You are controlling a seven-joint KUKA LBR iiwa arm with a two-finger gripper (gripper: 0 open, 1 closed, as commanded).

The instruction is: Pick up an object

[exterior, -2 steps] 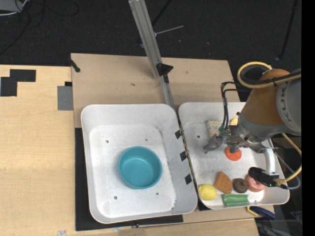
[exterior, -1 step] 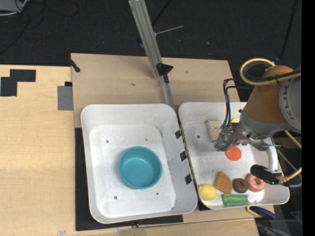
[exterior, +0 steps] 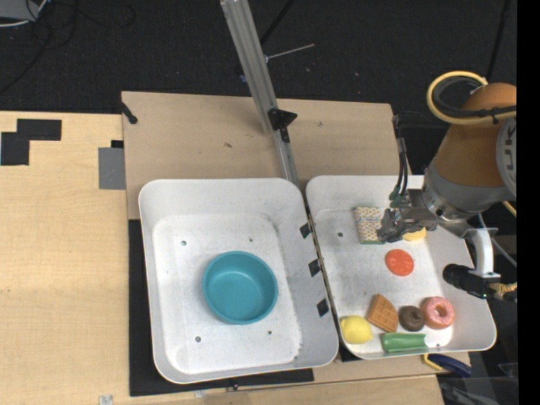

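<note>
My gripper (exterior: pixel 393 228) is low over the upper part of the right bin (exterior: pixel 337 205). It hangs right beside a speckled beige block (exterior: pixel 367 223), on the block's right side. A small yellow piece (exterior: pixel 415 236) peeks out just right of the gripper. Below it lies a red-orange disc (exterior: pixel 400 262). Along the bin's front sit a yellow lemon (exterior: pixel 356 330), an orange waffle piece (exterior: pixel 382 313), a brown donut (exterior: pixel 412 317), a pink donut (exterior: pixel 439 311) and a green bar (exterior: pixel 402 342). I see nothing clearly held.
The left bin (exterior: pixel 169 218) holds a teal bowl (exterior: pixel 240 287). A metal rail (exterior: pixel 257 70) slants down from the top to the gap between the bins. Black clips (exterior: pixel 314 267) sit along the divide.
</note>
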